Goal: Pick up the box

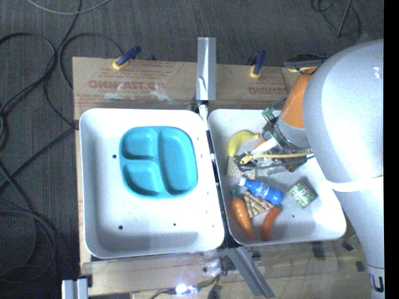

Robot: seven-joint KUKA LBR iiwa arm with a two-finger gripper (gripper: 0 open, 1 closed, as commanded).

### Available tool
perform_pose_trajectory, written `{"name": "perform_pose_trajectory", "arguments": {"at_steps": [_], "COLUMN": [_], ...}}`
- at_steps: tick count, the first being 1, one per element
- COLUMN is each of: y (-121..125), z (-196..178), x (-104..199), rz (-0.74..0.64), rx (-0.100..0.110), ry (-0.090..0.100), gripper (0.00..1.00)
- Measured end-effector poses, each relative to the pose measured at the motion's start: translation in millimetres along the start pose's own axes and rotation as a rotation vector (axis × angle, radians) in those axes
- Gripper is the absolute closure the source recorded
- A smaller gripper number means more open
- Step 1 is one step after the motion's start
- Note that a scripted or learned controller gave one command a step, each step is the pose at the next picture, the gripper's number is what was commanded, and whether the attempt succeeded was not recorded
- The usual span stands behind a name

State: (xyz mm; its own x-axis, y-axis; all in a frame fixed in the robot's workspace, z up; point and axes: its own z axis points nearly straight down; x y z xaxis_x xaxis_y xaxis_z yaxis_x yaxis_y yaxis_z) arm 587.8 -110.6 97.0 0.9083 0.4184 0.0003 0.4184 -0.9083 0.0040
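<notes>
The grey arm (349, 123) is reaching in from the right of the frame over the right bin (324, 220), its gripper (252, 159) sitting low near the bin's middle, beside a yellow banana (240, 142); whether it is clenched or released I cannot tell. The small green box (302, 194) is lying toward the bin's right side, apart from the gripper. A blue bottle (262, 191) and two carrots (241, 217) are lying lower in the bin. A blue divided tray (159, 161) is resting in the left bin (100, 229)
</notes>
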Motion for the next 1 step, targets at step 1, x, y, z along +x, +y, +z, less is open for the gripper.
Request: {"name": "perform_pose_trajectory", "arguments": {"at_steps": [1], "y": [0.1], "z": [0.1], "x": [-0.1], "rz": [0.000], "rx": [0.000], "ry": [-0.001], "gripper": [0.00]}}
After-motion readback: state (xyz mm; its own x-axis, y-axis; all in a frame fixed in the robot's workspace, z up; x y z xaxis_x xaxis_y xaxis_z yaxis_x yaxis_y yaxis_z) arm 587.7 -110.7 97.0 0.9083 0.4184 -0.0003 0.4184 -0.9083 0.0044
